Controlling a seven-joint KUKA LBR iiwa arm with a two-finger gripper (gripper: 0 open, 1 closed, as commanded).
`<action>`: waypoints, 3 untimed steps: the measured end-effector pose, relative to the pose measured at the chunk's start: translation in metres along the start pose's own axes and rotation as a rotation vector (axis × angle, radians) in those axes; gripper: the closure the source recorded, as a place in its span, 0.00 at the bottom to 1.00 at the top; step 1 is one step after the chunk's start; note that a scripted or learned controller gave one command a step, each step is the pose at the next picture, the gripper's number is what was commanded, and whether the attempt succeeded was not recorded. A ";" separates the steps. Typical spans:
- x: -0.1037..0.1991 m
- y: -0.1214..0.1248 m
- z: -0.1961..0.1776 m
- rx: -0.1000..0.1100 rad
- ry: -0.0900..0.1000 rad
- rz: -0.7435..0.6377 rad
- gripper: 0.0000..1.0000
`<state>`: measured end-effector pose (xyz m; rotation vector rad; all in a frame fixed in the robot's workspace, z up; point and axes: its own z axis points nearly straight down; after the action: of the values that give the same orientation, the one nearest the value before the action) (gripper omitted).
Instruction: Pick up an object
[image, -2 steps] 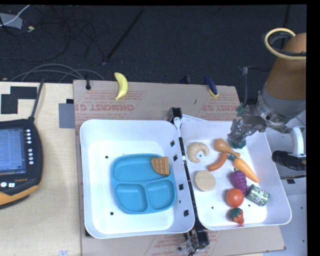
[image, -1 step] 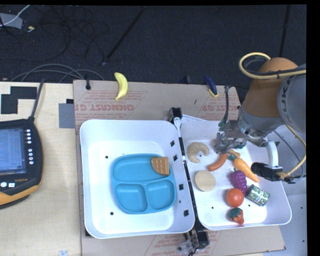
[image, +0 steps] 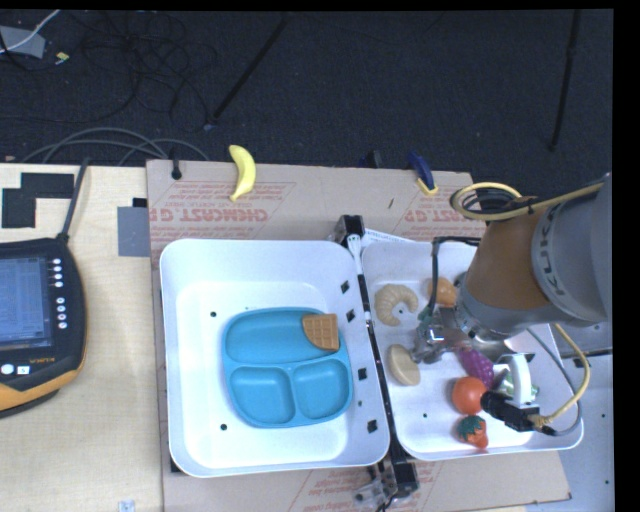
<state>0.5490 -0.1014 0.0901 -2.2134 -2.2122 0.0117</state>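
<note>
gripper (image: 432, 338) low inside right bin (image: 565, 435), among toy foods; can't tell fingers' state. croissant (image: 396, 299) just left of gripper, beige piece (image: 404, 365) just below it, purple piece (image: 476, 362) right, tomato (image: 467, 394) beyond. blue tray (image: 285, 365) with waffle (image: 322, 331) in left bin (image: 190, 300).

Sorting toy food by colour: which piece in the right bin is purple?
The purple eggplant, lying just above the orange tomato; the pieces nearby are tan or orange.
</note>
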 end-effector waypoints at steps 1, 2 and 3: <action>0.053 -0.011 -0.150 -0.023 -0.001 -0.007 1.00; 0.100 -0.055 -0.271 -0.023 0.000 -0.007 1.00; 0.152 -0.071 -0.300 -0.015 -0.002 -0.007 1.00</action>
<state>0.4820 0.0491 0.3911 -2.2142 -2.2284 -0.0032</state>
